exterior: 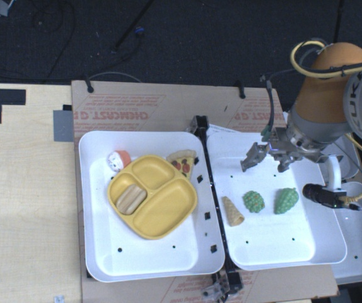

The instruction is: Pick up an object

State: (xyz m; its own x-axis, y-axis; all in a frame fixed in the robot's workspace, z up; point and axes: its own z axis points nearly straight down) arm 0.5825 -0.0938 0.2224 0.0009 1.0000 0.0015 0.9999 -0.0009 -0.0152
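Observation:
My gripper (268,160) hangs over the back part of the right bin (332,245), its two fingers spread apart with nothing between them. Below it on the bin floor lie a round green toy (253,201), a green grape-like bunch (286,201) to its right, and a tan cone (233,211) to its left. The gripper is above and slightly behind the two green pieces, apart from them.
The left bin (99,245) holds a yellow divided plate (162,210) with a tan bread-like piece (130,198) in one compartment, a pizza slice (182,162) and a small white-and-orange toy (117,161) beside it. A black divider (207,182) separates the bins.

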